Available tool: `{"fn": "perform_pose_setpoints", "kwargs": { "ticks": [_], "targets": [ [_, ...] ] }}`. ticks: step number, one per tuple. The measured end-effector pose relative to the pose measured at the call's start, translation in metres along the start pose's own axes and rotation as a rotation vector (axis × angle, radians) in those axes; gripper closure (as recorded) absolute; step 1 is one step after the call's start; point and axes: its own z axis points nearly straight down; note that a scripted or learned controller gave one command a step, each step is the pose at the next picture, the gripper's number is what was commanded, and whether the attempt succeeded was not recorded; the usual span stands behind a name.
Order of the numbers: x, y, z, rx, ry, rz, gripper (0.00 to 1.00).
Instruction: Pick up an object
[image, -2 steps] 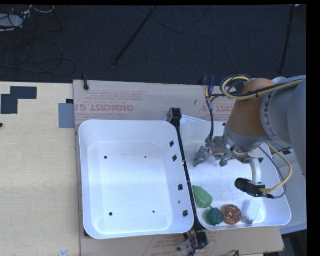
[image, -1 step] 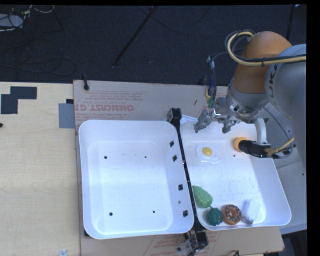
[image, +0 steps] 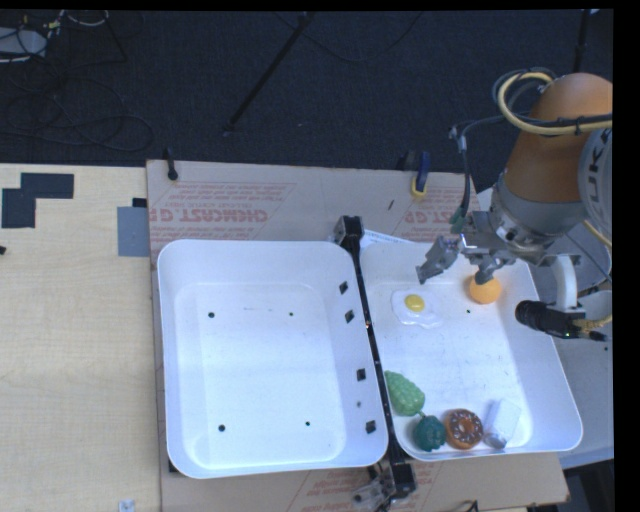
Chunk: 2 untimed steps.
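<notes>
The pincer hung over the far end of the right-hand bin, its two dark fingers spread apart with nothing between them, so the pick had not yet been made. One finger reached out toward the bins' shared divider, the other pointed down beside the orange ball, which lay just under and a little to the arm's side of the pincer, near enough that it looked the likeliest target (though the task names no particular object). Whether that finger actually touched the ball could not be told from this slant.

A fried-egg toy lay just beneath the pincer on the divider side, near but apart from the ball. Well away from the pincer, toward the camera end of the same bin, sat a green leafy piece, a dark teal lump, a chocolate doughnut and a pale white block, clustered close together. The left-hand bin lay beyond the divider from the pincer.

By my reading, the work stood at the approach stage: the arm was over the objects, but descending around one, closing on it and lifting were all left to do.
</notes>
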Motion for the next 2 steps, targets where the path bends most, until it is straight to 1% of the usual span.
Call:
{"fn": "perform_pose_setpoints", "kwargs": {
  "ticks": [1,2],
  "targets": [
    [0.012,-0.001,0.125,0.011,0.002,-0.002,0.0],
    [0.01,0.001,0.108,0.003,0.0,0.002,1.0]
  ]
}}
